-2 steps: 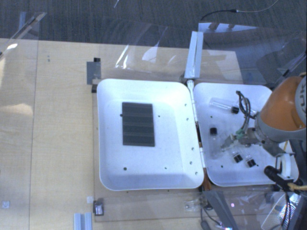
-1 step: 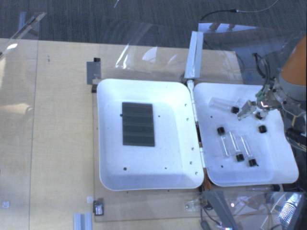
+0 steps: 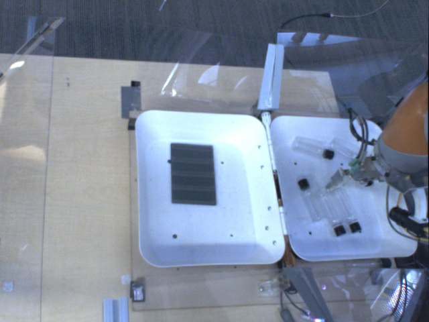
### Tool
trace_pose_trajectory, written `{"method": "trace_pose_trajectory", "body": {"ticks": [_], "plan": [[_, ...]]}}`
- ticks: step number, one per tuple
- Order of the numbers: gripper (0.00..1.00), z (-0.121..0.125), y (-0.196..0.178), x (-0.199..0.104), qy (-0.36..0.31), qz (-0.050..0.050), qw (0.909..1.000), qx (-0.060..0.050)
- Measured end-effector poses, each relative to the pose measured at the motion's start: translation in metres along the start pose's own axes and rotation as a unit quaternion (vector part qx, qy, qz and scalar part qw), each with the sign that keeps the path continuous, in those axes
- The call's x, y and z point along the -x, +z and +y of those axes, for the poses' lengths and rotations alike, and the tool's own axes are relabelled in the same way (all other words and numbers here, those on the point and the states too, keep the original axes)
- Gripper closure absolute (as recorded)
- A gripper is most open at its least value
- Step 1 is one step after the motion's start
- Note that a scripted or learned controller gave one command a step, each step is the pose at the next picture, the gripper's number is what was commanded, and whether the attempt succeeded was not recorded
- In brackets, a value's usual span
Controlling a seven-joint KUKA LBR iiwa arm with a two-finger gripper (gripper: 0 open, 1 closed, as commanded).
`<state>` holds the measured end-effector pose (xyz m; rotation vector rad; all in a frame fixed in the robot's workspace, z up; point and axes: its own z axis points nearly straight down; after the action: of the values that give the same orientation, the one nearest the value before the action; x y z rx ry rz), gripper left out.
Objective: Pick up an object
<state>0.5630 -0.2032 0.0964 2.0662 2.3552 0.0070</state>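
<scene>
The clear plastic piece (image 3: 332, 183) lies in the right bin (image 3: 295, 240), beside small black blocks (image 3: 303, 184). The gripper (image 3: 352, 173) hangs just above it, presumably lined up to grasp; whether the jaws are apart I cannot tell.

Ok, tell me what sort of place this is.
Probably a robotics lab test bench: two shallow white bins side by side on a wooden bench, clear guard panels around, and loose cables on grey carpet.

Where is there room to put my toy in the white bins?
The left bin has bare floor all around the dark ribbed block. The right bin is crowded with clear plastic pieces, small black caps and the gripper.
</scene>
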Motion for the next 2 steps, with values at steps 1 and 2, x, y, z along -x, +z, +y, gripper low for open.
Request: {"method": "trace_pose_trajectory", "body": {"ticks": [1,2], "plan": [[0.0,0.0883,-0.0329,0.0128,-0.034,0.0,0.9994,0.0],[0.0,0.0833,-0.0249,0.0132,-0.041,-0.002,0.9991,0.004]]}}
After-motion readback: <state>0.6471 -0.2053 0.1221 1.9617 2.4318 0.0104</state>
